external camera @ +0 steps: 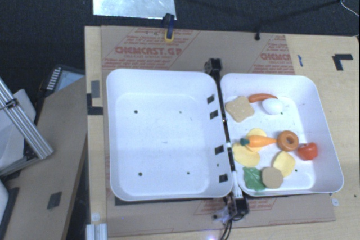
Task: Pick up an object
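The food all lies in my right bin (pixel 323 121): bread (pixel 239 109), egg (pixel 273 105), carrot (pixel 260 141), doughnut (pixel 288 140), tomato (pixel 307 150). How my hand stands I cannot tell. Crowding is the risk, I judge: closing on the carrot could nudge the touching doughnut.

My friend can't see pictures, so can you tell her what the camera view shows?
Two shallow white bins sit side by side on a bench; the right bin holds a heap of small toy foods, among them an orange carrot, a brown ring doughnut, a white egg, a tan bread slice and a red tomato. The left bin lies beside it.
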`<state>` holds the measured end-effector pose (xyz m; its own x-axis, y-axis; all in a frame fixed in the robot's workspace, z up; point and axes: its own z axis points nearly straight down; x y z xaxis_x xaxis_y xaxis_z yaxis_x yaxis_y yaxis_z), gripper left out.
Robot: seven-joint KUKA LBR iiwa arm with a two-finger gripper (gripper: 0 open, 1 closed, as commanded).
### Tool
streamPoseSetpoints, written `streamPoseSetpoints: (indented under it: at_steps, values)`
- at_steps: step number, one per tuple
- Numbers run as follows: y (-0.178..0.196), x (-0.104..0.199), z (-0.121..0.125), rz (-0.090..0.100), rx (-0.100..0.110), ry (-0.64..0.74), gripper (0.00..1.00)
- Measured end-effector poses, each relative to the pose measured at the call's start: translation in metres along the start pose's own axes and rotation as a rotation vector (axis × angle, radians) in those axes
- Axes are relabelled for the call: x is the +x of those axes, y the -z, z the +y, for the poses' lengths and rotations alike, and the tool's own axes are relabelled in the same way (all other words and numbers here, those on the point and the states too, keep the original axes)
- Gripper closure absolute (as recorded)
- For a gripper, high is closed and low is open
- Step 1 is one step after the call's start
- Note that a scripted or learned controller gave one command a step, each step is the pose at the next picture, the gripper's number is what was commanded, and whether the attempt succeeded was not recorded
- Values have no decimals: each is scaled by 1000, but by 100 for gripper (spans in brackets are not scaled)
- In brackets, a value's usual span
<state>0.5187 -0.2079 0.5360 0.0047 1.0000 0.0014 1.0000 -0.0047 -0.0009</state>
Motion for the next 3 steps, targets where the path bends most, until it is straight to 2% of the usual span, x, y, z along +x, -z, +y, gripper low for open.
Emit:
streamPoseSetpoints:
  at_steps: [1,2,3]
  values:
    - [-1,58,155,-2,-10,18,100]
    - [0,0,146,-4,-6,5,100]
    - [1,18,39,-1,-3,4,100]
